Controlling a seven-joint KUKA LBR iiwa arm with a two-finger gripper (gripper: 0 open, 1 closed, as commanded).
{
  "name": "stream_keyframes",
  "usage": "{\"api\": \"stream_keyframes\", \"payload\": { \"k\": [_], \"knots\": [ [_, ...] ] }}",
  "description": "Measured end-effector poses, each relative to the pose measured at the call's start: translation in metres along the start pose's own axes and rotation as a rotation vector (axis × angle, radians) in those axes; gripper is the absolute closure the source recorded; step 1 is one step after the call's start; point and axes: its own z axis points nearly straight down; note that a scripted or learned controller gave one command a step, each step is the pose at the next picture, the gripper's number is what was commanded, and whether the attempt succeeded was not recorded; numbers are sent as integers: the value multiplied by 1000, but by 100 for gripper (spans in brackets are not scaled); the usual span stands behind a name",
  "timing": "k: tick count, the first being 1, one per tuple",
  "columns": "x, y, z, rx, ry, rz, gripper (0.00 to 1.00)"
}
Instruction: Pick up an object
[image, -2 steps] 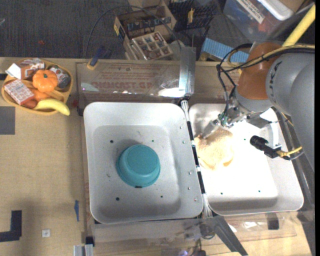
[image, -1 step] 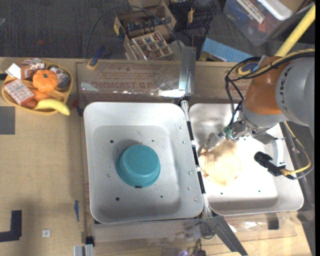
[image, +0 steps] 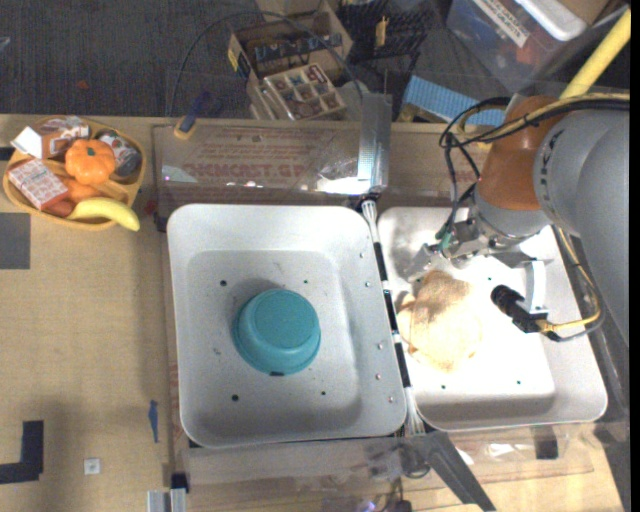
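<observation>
The hand (image: 447, 250) is hanging over the right bin (image: 575, 395) just above the tan cloth (image: 440, 320), its grip impossible to tell, so the pick is looking unfinished.

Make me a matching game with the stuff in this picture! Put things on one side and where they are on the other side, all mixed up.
Things:
1. round teal plastic bowl
2. floppy tan cloth-like object
3. yellow banana
4. robot gripper

Places:
A. in the tray of toy food at the bench's far left
B. upside down in the middle of the left white bin
C. above the top edge of the tan object
D. lying in the right white bin

Pairs: 1-B, 2-D, 3-A, 4-C
</observation>
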Motion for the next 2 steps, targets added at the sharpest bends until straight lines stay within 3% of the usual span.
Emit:
{"api": "stream_keyframes", "payload": {
  "k": [1, 2],
  "knots": [
    [-5, -40, -1, 1, 2, 90, 0],
    [-5, -38, -12, -4, 1, 88, 100]
  ]
}}
